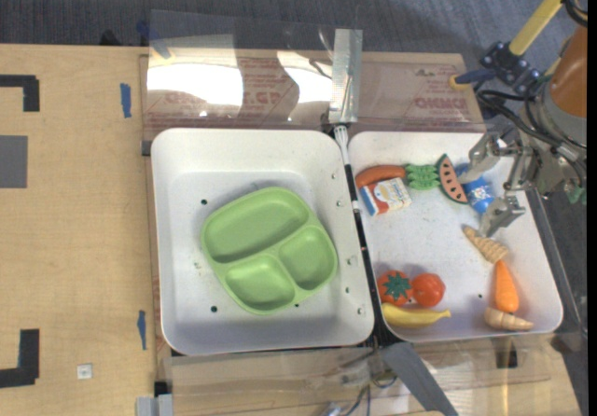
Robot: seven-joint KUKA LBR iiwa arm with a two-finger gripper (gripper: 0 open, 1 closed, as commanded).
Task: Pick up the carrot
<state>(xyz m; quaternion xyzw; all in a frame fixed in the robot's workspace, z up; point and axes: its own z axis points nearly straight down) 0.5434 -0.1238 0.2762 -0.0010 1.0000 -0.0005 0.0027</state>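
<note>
The gripper (500, 188) hangs over the far right part of the right bin (550, 256), its two metal fingers (508, 214) spread apart with nothing between them. Just beside the fingers, toward the bin's middle, lies a small blue packet (479, 192), and next to that a watermelon slice (452, 180) with its green rind curving outward. Directly below the gripper sits a tan cone (485, 243), and below that, near the bin's right wall, the carrot (505, 286) lies on the white floor, untouched and apart from the fingers. Another cone-shaped piece (507, 318) rests at the carrot's lower end, close to the bin's front corner. Toward the left side of the same bin there is a second orange carrot-like piece with green leaves (396, 173), touching a small white carton (389, 196). At the front left are a tomato (411, 288) and a banana (414, 314), side by side. The left bin (177, 218) holds a green divided plate (269, 247), sitting at a slant near its middle.
</note>
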